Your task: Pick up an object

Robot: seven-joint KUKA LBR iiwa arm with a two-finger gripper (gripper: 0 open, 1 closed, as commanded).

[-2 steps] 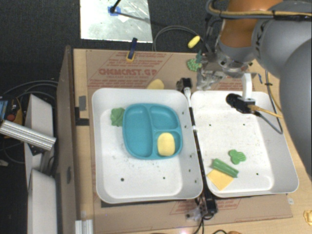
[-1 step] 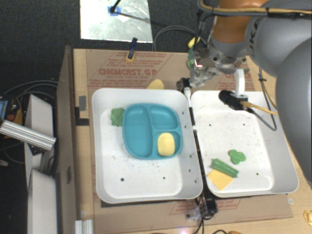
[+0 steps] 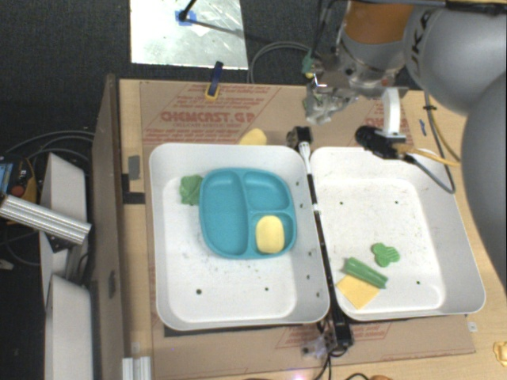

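Gripper (image 3: 325,109) hangs above the bare cardboard at the back of the bench, just behind the seam where the 2 shallow white plastic bins meet, and nothing is visible in it; how far its claw stands open I cannot tell, because the metal tip is small and blurred from this angle.

Candidates for the pick lie well forward of it, toward the camera. In the right bin (image 3: 444,212) a small green lobed toy piece (image 3: 385,253) sits apart from a green elongated toy vegetable (image 3: 365,273), which rests touching and partly over a flat yellow wedge (image 3: 358,291) near the front wall. The green vegetable's long axis runs diagonally, from upper left to lower right in the view.

In the left bin (image 3: 170,236) a teal divided plastic plate (image 3: 230,212) holds a rounded yellow toy (image 3: 270,233) in its front right compartment, with a small green leafy piece (image 3: 191,189) touching the plate's back left edge. A pale yellow object (image 3: 253,138) lies on the cardboard just behind the left bin.

Judging by position, the right bin's pieces call for a forward and slightly rightward reach, then a descent.
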